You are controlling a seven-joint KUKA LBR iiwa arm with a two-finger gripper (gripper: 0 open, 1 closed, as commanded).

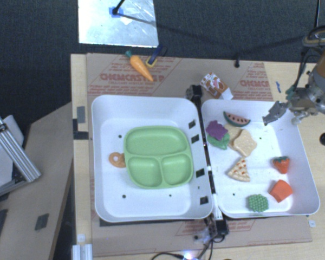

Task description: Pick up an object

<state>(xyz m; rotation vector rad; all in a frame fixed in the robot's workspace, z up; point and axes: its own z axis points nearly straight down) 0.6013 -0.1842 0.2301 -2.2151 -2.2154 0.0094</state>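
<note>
Watermelon slice (236, 118) near claw (273, 115), seemingly apart.

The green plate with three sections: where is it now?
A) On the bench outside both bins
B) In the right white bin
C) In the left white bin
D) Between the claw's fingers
C: the green plate lies flat in the left white bin, beside a small pretzel, while the toy foods are in the right white bin.
</note>
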